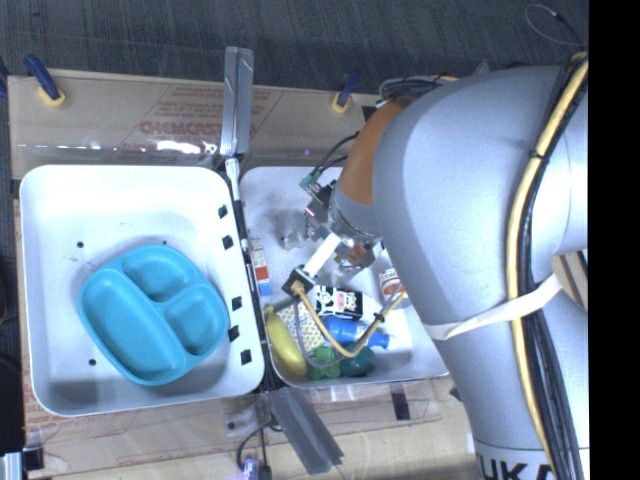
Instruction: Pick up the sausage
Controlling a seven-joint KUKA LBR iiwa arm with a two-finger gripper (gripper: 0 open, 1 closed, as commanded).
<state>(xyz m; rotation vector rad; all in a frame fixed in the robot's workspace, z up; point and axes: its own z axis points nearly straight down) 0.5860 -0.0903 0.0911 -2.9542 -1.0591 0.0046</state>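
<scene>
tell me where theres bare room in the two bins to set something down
Left bin: bare white floor along its far side and near left corner, around the blue divided plate. Right bin: a small bare patch at its far left corner, beside the divider. Its near end is crowded with the banana, toys and packets, and the arm covers its right side.

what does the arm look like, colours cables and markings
The arm is bulky, rounded and light grey, with an orange band above the wrist. Yellow and black cables run down its right side, and a white strap crosses the lower body. Pale letters "UKA" show near the base.
</scene>
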